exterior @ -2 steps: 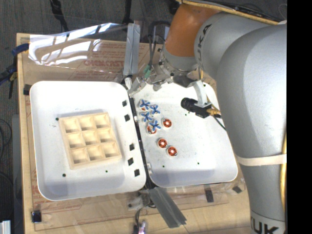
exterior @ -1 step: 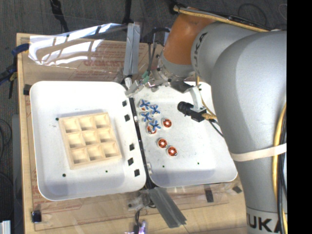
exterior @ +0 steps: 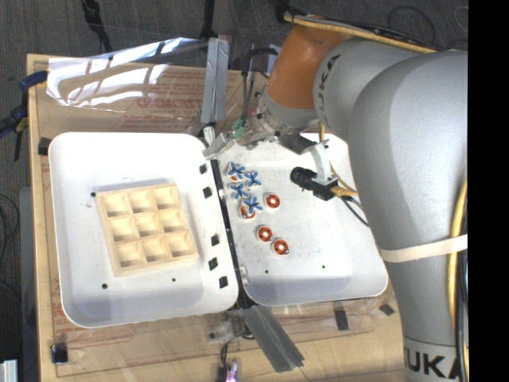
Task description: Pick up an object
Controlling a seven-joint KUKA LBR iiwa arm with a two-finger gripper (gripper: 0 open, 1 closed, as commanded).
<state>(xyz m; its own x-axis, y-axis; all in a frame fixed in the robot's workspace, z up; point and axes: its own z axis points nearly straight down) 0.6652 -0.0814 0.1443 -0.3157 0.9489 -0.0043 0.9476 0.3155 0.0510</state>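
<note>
My gripper (exterior: 238, 138) hangs over the right bin (exterior: 350, 273), grip unreadable; blue jacks (exterior: 242, 185) and orange rings (exterior: 269, 233) inside. Left bin (exterior: 71, 293) holds a wooden grid tray (exterior: 147, 228).

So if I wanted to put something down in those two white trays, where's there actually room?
Left bin: bare floor rings the wooden grid tray, widest along its near edge. Right bin: bare near and right of the orange discs. Its far-left corner is crowded with blue jacks, the gripper and the arm above.

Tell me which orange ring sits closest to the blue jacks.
The top ring, just right of the jacks; the other two rings lie lower in the right bin.
</note>
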